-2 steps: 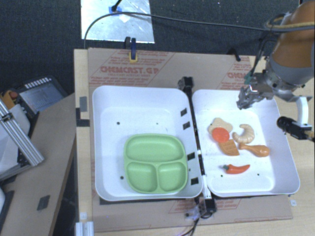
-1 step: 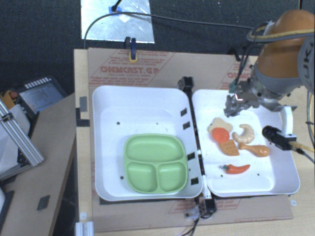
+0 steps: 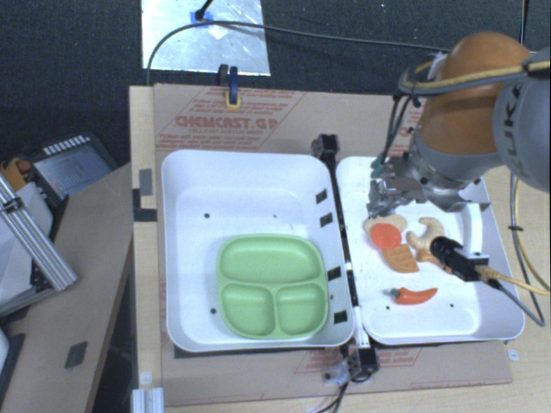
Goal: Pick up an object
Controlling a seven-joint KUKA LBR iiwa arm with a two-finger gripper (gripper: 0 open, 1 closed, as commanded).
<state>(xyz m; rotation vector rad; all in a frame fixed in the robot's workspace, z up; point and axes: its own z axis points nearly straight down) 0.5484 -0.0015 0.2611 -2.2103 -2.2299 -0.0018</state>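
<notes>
Arm (image 3: 469, 101) over right bin (image 3: 491, 317), above food toys (image 3: 398, 243)

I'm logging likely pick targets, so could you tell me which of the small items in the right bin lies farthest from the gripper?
The red chili pepper. It lies alone nearer the front of the right bin, while the other items cluster just beneath the gripper.

A single fixed camera looks down at a slant from above the bench (image 3: 103, 256), taking in both white bins, the left bin (image 3: 185, 231) beside the right bin (image 3: 495, 317), from moderate distance.
</notes>
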